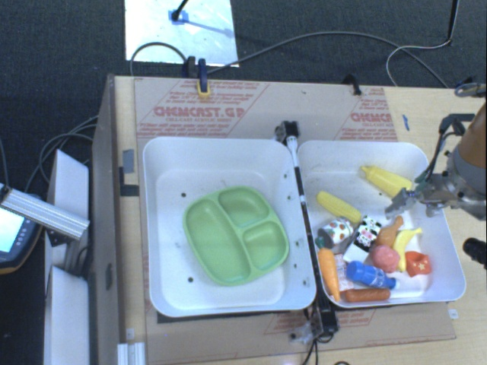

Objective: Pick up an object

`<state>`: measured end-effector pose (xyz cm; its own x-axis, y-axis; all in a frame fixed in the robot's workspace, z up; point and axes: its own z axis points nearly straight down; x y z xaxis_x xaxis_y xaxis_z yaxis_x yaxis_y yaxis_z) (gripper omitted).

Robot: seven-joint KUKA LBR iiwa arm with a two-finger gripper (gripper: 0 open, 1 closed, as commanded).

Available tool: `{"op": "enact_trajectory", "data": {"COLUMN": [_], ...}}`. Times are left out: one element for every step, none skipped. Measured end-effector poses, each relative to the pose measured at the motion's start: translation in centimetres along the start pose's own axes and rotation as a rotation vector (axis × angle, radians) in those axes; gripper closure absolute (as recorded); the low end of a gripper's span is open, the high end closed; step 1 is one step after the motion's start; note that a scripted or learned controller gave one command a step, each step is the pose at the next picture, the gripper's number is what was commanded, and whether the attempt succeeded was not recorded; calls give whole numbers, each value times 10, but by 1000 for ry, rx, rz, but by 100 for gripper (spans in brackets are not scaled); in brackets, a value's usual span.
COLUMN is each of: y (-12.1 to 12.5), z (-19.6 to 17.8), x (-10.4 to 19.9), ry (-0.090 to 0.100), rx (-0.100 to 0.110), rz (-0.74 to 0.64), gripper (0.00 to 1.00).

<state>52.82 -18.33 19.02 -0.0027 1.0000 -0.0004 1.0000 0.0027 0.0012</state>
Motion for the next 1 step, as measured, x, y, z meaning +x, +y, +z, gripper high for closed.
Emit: {"op": "enact_trajectory", "data": {"y": [84], "z": [18], "x": [51], "ry": [0], "rx": [-1], "rz": [-1], "gripper": [0]}}
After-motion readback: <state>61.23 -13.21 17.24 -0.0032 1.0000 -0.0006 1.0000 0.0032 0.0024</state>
